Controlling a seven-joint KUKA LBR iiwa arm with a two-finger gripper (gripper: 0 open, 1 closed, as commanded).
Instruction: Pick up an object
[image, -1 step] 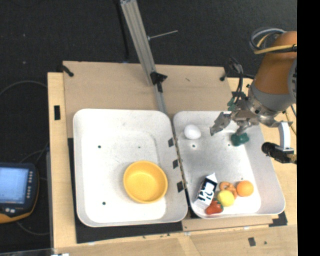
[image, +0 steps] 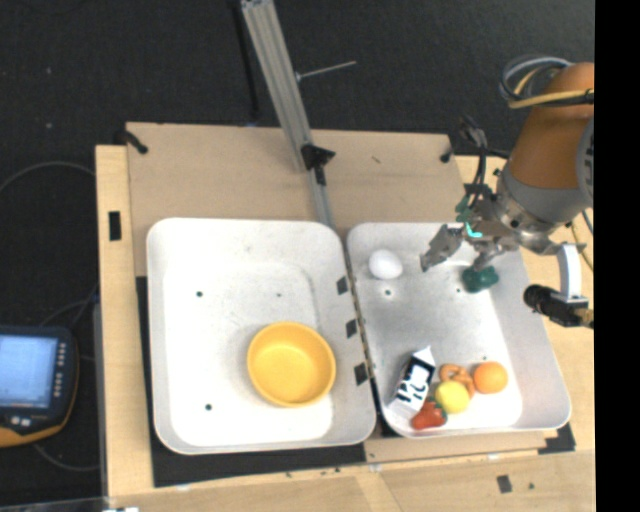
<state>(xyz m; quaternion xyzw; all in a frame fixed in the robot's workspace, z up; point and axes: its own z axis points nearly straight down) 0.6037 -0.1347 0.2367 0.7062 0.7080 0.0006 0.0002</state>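
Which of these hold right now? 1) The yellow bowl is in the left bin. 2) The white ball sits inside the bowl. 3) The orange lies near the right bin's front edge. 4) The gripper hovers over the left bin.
1) True: the yellow bowl sits in the left bin.
2) False: the white ball lies in the right bin.
3) True: the orange lies there.
4) False: the gripper is over the right bin.

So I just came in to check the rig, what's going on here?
The robot arm reaches in over the right bin, with its gripper above the bin's far end, between a white ball and a small green thing. It holds nothing. Fruit and a small carton sit in the near corner; a yellow bowl lies in the left bin.
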